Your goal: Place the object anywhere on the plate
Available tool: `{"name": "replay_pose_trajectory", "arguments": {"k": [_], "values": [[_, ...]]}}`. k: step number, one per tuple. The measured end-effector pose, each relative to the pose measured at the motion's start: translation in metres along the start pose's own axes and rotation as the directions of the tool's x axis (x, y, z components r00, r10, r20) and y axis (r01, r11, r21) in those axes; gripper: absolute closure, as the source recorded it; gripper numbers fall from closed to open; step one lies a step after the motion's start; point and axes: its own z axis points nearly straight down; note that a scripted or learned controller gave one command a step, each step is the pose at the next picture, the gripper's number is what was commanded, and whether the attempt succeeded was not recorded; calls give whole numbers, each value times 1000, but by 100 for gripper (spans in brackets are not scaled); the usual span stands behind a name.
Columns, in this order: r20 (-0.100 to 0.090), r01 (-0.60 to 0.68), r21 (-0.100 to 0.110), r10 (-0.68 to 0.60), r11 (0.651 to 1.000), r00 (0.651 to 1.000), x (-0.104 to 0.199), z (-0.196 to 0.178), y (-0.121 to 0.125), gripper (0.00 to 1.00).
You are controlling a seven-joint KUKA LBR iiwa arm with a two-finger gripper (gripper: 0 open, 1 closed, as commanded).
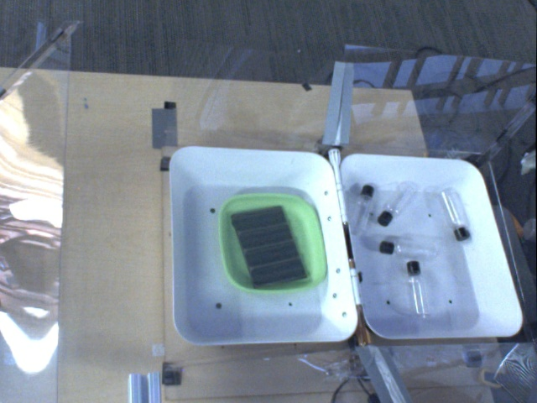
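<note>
A square light-green plate (229, 250) lies in the middle of the left white bin (191, 259). On the plate rests a dark grey ridged rectangular block (268, 246), lying flat and turned slightly off the plate's sides. It sits wholly inside the plate's rim.
The right white bin (491, 296) holds several small clear vials with black caps, such as one vial (454, 214) at its right and another vial (416, 290) near its front. A metal bracket (338, 107) stands behind the seam between the bins. Tan bench top surrounds both bins.
</note>
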Motion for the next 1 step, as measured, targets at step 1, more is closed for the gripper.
{"name": "replay_pose_trajectory", "arguments": {"k": [1], "values": [[0, -62, 2, 62, 998, 998, -4, 1, 3, 0]]}}
